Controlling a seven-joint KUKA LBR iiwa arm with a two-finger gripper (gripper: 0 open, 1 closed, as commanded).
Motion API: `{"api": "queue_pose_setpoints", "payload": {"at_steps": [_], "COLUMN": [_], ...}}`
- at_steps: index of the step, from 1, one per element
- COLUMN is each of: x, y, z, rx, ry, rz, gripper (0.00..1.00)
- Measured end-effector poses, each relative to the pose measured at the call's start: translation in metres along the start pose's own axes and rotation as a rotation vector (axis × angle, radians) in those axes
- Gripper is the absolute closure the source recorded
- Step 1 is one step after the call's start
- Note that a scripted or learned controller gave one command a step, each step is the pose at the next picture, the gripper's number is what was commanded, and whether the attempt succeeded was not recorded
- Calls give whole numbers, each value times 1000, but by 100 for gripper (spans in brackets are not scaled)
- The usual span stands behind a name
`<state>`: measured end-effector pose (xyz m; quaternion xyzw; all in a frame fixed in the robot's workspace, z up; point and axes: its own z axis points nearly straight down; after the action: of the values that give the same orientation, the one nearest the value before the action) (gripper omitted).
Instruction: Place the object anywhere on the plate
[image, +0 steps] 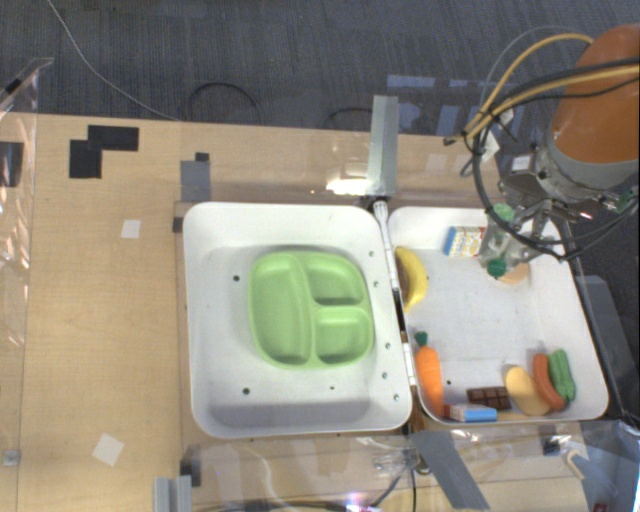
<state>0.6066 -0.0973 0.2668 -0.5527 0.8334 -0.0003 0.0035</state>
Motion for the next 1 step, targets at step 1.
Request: {"api": "queue_pose_setpoints", "payload": {"at_steps": [1], "x": [-55], "y": [19], "z": [54], "rx": [-3], "ry": [0], "rz": [-275], "gripper": [100]}}
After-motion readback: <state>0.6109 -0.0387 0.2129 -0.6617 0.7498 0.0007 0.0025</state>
